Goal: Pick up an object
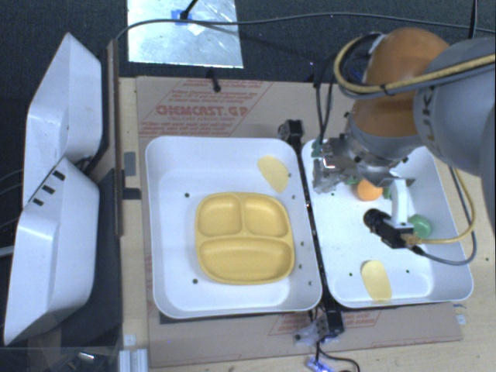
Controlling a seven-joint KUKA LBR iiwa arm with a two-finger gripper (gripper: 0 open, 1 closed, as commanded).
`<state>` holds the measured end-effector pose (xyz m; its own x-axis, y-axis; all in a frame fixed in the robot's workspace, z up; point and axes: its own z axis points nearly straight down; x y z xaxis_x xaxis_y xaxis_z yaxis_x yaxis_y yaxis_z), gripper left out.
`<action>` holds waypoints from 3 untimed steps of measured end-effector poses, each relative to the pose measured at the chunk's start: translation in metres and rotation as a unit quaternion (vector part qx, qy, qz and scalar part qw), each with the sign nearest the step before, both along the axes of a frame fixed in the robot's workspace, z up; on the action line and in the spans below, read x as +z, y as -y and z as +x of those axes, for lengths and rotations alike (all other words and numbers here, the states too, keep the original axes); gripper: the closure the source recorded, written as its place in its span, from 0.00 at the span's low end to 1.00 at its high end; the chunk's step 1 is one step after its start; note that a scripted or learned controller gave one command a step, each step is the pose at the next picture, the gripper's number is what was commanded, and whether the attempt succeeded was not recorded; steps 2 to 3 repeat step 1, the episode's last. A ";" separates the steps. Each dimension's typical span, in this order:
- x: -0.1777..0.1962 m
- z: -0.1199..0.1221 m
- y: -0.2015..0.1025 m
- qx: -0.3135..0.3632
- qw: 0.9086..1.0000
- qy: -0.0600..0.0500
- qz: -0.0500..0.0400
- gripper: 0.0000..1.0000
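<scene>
Gripper: the gripper is hanging over the upper left corner of the right shallow white bin, close to the wall it shares with the left bin; whether it is wide or narrow cannot be told, and nothing is showing in its grasp.
Arm: the grey arm with its orange band is reaching in from the right, above and behind the gripper.
Nearest object: a small round orange piece is lying just to the right of the gripper, slightly nearer the camera.
Farther right: a small round green piece is sitting beyond the orange one, well apart from the gripper.
Nearer the camera: a flat pale yellow oval piece is lying in the same bin, well below the gripper in the view.
Across the wall: a second pale yellow oval is lying just left of the gripper in the left shallow white bin, and a yellow plastic divided plate is sitting further left and nearer the camera.
Surface: both bins are resting on a tan cardboard sheet with red lettering, which is covering the desk.
Room: dark speckled flooring is surrounding the desk; a shiny silver square sheet is lying far above and left of the gripper, and two white moulded casings are standing at the far left.
</scene>
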<state>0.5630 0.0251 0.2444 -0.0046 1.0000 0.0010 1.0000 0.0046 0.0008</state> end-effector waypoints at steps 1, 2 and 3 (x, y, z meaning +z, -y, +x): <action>0.002 0.002 -0.053 0.000 1.000 0.000 0.000 1.00; 0.002 0.002 -0.053 0.000 1.000 0.000 0.000 1.00; 0.002 0.002 -0.053 0.000 1.000 0.000 0.000 1.00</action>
